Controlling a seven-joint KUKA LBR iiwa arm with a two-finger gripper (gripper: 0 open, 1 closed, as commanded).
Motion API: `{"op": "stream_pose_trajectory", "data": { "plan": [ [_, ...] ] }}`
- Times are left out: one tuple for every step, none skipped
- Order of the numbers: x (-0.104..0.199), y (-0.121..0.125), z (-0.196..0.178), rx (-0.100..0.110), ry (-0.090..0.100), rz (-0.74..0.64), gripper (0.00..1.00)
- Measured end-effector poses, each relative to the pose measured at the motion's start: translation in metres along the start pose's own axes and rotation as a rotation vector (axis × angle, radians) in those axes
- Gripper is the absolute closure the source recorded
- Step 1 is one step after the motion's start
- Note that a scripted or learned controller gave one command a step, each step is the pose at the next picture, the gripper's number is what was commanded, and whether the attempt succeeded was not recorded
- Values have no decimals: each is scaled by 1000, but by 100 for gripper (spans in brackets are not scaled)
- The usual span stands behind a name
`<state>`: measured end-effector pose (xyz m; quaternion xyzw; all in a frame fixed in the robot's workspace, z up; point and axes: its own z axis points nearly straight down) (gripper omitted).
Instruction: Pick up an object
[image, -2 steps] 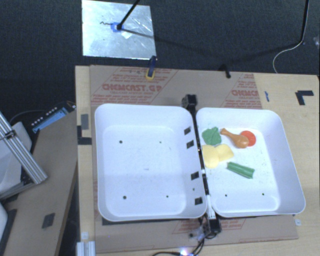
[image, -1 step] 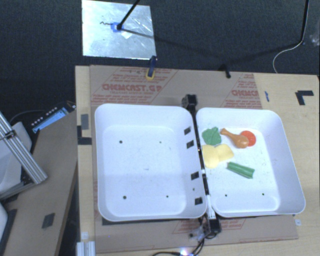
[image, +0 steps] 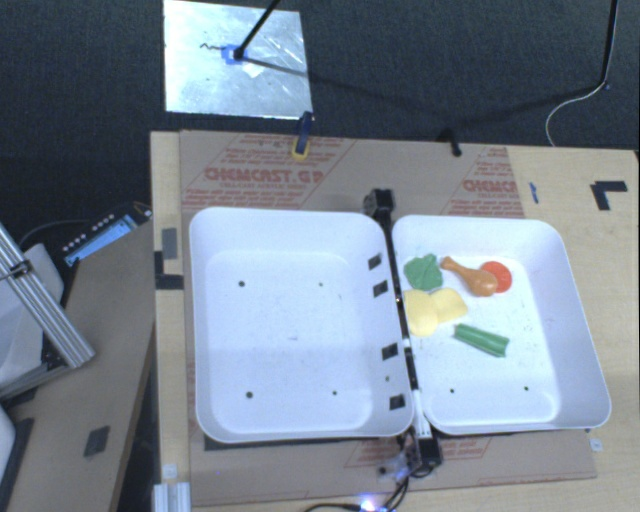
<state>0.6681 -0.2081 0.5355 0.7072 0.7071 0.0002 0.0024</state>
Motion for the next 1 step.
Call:
{"op": "stream_pose_trajectory", "data": {
  "plan": [
    [16,-23,0,2,3,-4,100]
  ]
}}
